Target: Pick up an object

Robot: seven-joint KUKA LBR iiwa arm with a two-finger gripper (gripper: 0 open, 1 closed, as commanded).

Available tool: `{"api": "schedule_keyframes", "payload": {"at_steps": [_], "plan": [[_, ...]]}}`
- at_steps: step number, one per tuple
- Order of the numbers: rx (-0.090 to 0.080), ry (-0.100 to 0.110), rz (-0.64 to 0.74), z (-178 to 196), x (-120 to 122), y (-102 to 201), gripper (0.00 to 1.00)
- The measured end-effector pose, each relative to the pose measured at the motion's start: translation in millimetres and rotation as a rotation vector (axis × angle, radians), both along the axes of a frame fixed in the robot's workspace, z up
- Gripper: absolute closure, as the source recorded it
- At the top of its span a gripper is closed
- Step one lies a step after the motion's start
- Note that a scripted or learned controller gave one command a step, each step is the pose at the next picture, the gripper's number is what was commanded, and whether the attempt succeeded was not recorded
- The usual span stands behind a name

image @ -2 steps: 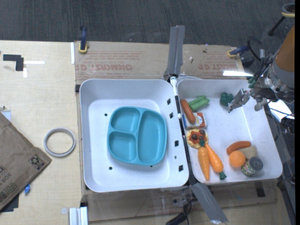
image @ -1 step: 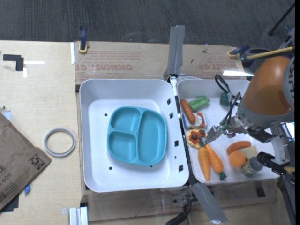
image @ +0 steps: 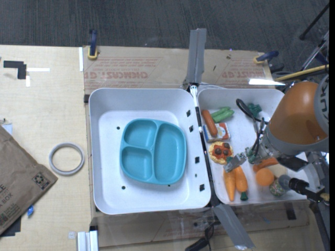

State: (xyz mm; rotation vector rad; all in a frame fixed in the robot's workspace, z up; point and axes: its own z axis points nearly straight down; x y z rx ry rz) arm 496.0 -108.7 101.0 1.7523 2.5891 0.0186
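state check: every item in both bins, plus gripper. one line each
Blue divided plate: flat, upright, left bin.
Hot dog: lying flat, right bin.
Two carrots: lying side by side.
Orange: resting loose.
Small pizza: flat, topping up.
Gripper: low over the carrots.

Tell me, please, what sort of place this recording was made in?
Probably a robotics lab bench for pick-up trials: two white bins sit taped onto cardboard, toy food such as carrots fills one, and a grey-and-orange arm reaches in.
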Motion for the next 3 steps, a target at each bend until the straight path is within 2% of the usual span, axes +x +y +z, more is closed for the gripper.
{"api": "schedule_keyframes", "payload": {"at_steps": [1, 2, 3], "plan": [[-0.003, 0.003, -0.006, 6, 0, -3, 1.0], [-0.003, 0.004, -0.006, 6, -1, -3, 0.0], [0.0, 0.022, 0.013, -12, -18, -34, 0.0]]}}
